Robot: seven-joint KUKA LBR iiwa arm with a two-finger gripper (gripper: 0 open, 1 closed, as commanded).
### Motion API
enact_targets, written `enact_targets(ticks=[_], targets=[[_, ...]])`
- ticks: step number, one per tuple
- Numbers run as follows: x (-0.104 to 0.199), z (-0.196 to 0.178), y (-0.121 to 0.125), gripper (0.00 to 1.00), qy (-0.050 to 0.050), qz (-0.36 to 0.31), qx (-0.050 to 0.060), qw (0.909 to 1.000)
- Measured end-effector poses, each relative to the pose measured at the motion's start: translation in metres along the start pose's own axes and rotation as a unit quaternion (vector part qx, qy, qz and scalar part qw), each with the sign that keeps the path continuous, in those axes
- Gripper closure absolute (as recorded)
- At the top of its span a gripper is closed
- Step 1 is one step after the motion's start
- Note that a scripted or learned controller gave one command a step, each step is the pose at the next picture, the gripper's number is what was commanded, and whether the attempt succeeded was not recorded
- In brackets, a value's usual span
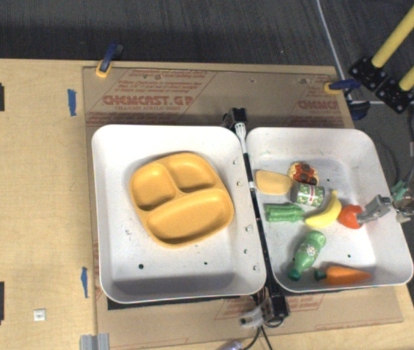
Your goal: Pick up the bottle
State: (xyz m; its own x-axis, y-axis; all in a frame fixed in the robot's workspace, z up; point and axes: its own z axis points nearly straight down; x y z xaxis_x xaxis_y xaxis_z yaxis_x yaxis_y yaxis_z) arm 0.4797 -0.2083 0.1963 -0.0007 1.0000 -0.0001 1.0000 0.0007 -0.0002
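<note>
The left bin (112,195) has a yellow tray (181,195) turned over in its middle, and nothing the arm needs. The right bin (360,152) is the busy one. Going across it: a pale yellow piece (272,182) near the top-left corner, a green stick-shaped toy (283,213) below it, then a small can (308,194) with a red-and-dark thing (302,171) above it, and a banana (326,213).

The bottle (307,254) is green with a light label. It lies on its side, tilted, near the bin's bottom edge, just below the banana. An orange carrot (344,273) lies just to its right, along that bottom edge.

I think the bottle is light and hard, and smooth and round — so it may roll or slip. The best place to take it looks like the fat middle, across the label, not the thin cap end at the lower left.

The gripper (376,208) hangs at the bin's right edge, close to a red tomato (350,216). It is too small and blurry to tell how it is set — nothing seems to be in it. The bottle lies to its left and lower, with the tomato and carrot nearer to it
</note>
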Motion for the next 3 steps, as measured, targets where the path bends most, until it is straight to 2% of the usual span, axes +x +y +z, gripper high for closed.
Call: enact_targets(ticks=[1,2,3], targets=[[0.000,-0.010,0.001,1.00,0.000,-0.001,-0.001,1.0000],[0.000,-0.010,0.001,0.00,0.000,0.000,-0.001,1.0000],[0.062,0.055,0.000,0.00,0.001,0.021,0.001,0.9998]])
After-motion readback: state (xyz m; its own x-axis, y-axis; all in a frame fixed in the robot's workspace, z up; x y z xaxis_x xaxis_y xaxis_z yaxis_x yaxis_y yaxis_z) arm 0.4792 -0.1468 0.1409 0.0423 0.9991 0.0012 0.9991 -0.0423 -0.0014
